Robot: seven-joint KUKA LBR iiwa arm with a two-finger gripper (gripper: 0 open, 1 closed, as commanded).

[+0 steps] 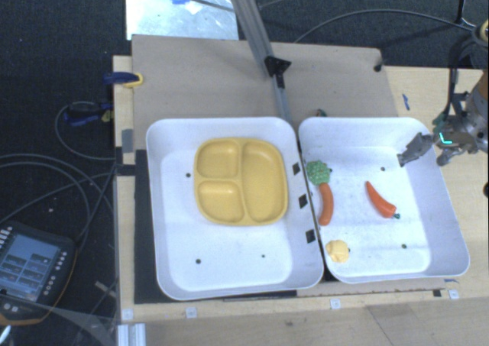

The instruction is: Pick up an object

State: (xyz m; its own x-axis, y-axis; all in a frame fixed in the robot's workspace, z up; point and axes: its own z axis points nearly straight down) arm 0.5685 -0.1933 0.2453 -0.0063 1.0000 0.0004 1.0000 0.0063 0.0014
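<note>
In the right bin (428, 260) lie an orange-red chili-shaped toy (380, 199), an orange carrot or sausage toy (325, 204) by the left wall, a green leafy toy (318, 172) just above it, and a small yellow toy (337, 250) near the front. My gripper (432, 150) hangs over the right bin's far right rim, above and right of the chili toy. Its two fingers stand spread apart with nothing between them.
The left bin (176, 260) holds a yellow three-compartment plate (241, 181). A grey pole (248, 12) slants down to the gap between the bins at the back. Cables and a handheld control pad (30, 260) lie on the floor to the left.
</note>
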